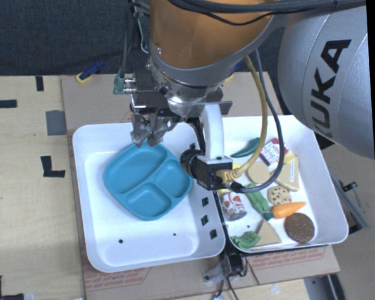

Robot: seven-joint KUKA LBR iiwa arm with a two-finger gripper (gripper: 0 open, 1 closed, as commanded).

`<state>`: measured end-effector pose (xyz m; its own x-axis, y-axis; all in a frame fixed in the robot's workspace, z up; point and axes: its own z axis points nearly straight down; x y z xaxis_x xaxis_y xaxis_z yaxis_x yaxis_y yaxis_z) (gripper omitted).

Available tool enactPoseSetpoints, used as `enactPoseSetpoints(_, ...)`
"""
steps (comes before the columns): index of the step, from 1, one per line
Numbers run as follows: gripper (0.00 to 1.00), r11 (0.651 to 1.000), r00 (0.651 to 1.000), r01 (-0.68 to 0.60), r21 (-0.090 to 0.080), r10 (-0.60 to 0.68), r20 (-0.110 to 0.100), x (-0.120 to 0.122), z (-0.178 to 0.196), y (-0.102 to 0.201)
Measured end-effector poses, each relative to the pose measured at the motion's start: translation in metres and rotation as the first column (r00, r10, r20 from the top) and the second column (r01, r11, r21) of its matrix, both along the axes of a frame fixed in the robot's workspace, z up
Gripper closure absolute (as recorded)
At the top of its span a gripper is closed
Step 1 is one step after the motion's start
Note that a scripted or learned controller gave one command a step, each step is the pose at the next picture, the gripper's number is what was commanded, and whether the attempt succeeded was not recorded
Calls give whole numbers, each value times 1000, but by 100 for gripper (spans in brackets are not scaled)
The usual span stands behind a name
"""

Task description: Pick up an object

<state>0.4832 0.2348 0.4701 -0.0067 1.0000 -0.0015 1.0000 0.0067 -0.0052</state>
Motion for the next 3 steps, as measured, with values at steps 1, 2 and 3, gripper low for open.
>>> enactPoseSetpoints(1, 100, 1000, 1000, 9, -4, -9, -2, 78, -126, -3)
enactPoseSetpoints(2, 100, 1000, 1000, 4, 8, -4, 19, 44, 24, -17)
enactPoseSetpoints(3, 100, 1000, 1000, 3, 3, -3, 7, -2, 68, -30)
